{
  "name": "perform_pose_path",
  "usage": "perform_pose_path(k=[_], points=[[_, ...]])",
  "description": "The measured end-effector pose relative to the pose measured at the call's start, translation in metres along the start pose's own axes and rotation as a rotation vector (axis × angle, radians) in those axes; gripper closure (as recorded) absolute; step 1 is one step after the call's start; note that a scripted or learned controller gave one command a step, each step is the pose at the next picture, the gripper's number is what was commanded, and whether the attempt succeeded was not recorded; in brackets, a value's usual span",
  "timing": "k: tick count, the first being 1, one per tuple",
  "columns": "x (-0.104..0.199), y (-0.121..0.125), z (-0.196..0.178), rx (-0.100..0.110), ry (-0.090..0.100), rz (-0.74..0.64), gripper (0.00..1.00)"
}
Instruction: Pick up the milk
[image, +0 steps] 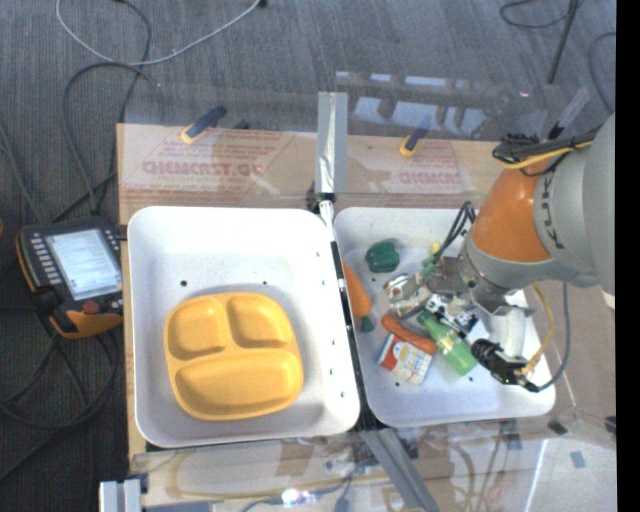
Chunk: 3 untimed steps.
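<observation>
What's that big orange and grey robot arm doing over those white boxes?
It's trying to pick up the milk carton, which lies flat in the right bin among toy food: a green bottle, carrots and a dark green piece. The arm's pincer is down among the pile, above the carton, and isn't holding it. The left bin has a yellow divided tray.

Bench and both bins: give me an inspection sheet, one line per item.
Surface: left bin holds a yellow divided tray; right bin holds the small items.
Job's things: milk carton lying flat, front of right bin.
Clutter: green bottle, carrot, dark green piece.
End effector: low over the clutter; grip unclear.
Cables: black leads on the carpet.
Surroundings: teach pendant left of bench.
</observation>
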<state>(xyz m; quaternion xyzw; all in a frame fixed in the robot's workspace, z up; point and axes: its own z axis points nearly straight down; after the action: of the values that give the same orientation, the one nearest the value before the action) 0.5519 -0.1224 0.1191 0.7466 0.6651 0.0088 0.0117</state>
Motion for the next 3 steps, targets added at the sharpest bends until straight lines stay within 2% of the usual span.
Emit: perform_pose_path(k=[1,2,3], points=[[-0.017,0.020,0.001,0.014,0.004,0.254,0.00],[-0.079,0.021,0.025,0.011,0.010,0.471,0.00],[-0.081,0.019,0.019,0.017,0.002,0.471,1.00]])
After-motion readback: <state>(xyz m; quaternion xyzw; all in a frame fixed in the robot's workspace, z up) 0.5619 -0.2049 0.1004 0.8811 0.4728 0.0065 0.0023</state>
